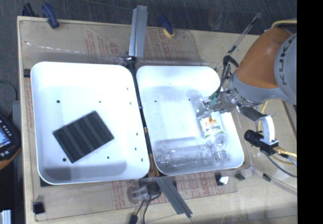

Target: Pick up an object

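A black ridged slab point(83, 135) lies flat in the left bin point(75, 87), towards its front left. In the right bin point(166, 97) a clear plastic bottle point(189, 156) lies on its side along the front wall. A smaller clear bottle with a white and orange label point(213, 129) lies by the right wall, pointing towards the front. My gripper point(205, 106) hangs low over the right bin, just behind the labelled bottle's far end and very close to it. The grey and orange arm point(260, 69) reaches in from the right.
A metal bar point(137, 31) stands at the back between the bins. Blue clamps point(50, 16) point(166, 26) grip the bench's far edge. A black device point(6, 140) sits at the left edge. Cables and a black fitting point(260, 140) lie right of the right bin.
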